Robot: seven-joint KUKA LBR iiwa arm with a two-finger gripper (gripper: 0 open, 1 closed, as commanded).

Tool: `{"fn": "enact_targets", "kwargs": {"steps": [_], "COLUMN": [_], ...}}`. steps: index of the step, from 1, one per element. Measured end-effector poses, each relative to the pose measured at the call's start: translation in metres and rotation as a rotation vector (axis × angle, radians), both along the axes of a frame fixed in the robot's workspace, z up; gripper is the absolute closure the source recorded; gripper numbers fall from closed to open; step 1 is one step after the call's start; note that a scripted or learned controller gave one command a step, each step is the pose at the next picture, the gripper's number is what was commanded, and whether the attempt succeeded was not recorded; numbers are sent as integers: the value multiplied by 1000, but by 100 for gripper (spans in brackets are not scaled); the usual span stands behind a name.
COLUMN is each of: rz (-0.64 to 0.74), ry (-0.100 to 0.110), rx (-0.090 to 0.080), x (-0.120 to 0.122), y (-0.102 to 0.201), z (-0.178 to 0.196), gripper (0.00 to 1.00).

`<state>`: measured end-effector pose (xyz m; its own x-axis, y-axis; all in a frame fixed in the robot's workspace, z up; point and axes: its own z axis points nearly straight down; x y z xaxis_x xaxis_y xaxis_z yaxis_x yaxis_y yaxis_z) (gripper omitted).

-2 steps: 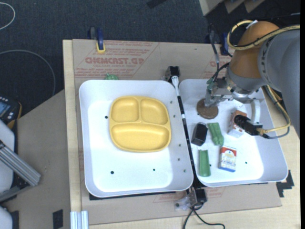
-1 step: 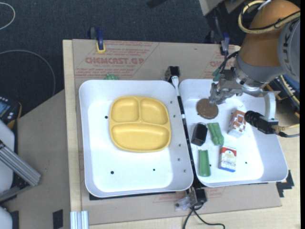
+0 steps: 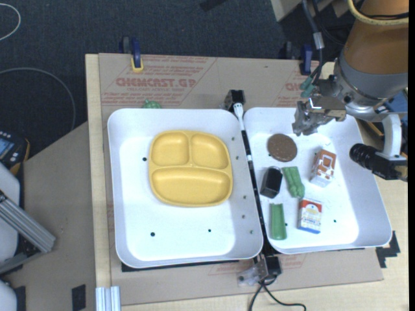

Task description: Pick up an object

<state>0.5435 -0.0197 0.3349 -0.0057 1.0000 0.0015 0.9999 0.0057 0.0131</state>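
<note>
The right bin (image 3: 363, 229) holds several small objects: a brown round disc (image 3: 282, 147), a black block (image 3: 271, 182), a green piece (image 3: 294, 181), a second green stick (image 3: 277, 221) and two small orange-and-white boxes (image 3: 323, 166) (image 3: 310, 215). My gripper (image 3: 306, 126) hangs over the bin's back part, just up and right of the brown disc. Nothing shows between its fingers. Whether they stand open or shut is unclear from this angle.
The left bin (image 3: 130, 193) holds a yellow divided plate (image 3: 190, 168). A black clip (image 3: 235, 98) sits at the back between the bins. The arm's grey body and orange band (image 3: 379, 41) fill the upper right, above the right bin's back corner.
</note>
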Motion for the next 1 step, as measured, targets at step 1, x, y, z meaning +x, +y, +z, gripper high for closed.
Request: {"fn": "enact_targets", "kwargs": {"steps": [1], "rz": [5], "ry": [4], "rx": [2], "x": [-25], "y": [78], "z": [66], "gripper": [100]}}
